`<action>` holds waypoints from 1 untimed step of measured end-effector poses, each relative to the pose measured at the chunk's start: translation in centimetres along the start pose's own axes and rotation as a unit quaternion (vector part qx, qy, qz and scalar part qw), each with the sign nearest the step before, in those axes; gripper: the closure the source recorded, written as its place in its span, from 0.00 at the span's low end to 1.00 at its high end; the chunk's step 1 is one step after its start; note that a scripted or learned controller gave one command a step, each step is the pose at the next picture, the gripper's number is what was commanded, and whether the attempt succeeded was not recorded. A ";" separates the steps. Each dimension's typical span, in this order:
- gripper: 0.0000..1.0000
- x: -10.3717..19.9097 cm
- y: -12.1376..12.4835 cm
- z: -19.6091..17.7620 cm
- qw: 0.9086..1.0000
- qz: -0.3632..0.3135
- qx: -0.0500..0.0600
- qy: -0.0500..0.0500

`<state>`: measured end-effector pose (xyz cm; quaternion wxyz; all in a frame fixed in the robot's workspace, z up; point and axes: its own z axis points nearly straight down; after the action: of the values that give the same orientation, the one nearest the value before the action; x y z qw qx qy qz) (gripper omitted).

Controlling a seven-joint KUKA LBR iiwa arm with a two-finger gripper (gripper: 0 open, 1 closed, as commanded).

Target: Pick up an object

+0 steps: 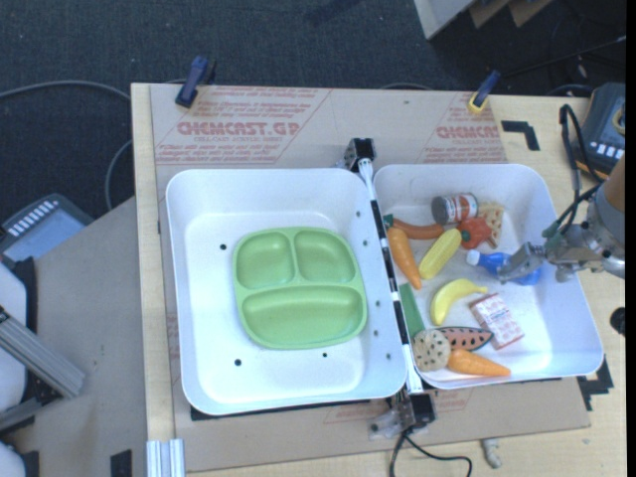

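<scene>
Your pincer (519,264) hangs low in the right bin (571,341), beside a blue item (492,260). Whether it's apart or together, you can't tell. The toys crowd the bin's left, so reach there.

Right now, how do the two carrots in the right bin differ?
The upper carrot lies steeply along the bin's left wall; the lower carrot lies almost level by the near wall. The upper one sits beside the corn, the lower under the watermelon slice. Both are orange toys.
</scene>
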<state>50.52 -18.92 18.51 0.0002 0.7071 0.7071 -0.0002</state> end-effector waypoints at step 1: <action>0.00 3.7 5.0 9.9 1.000 -0.001 0.001 0.001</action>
<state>55.55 -15.24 8.64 -0.0015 0.7067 0.7075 -0.0004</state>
